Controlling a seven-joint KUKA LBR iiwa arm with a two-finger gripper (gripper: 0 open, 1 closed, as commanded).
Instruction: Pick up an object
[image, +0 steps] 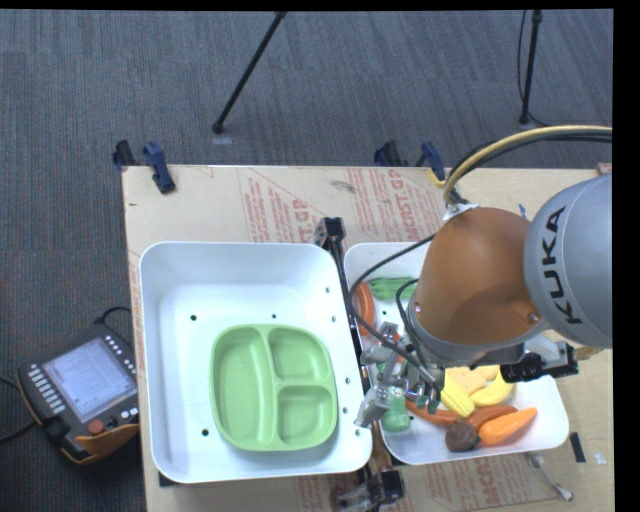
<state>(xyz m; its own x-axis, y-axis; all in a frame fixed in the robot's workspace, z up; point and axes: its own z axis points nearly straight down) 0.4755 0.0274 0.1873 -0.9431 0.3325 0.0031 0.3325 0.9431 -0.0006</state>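
Largely, the arm's orange wrist band (478, 285) hid the right bin (556, 436). The hand (385, 395) hung over that bin's 9 o'clock wall; whether it was open, closed or gripping could not be told. Toy food lay at the bin's 5 o'clock: a carrot (507, 425), corn (457, 400). A green divided plate (272, 386) lay in the left bin (170, 300).

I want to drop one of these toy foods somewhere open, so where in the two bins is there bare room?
The left bin has bare white floor all around the green divided plate, widest along its far side and left wall. The plate's three compartments are bare too. The right bin is crowded: the gripper hangs over its left part, and an orange carrot, yellow corn and other toy foods fill its near side.
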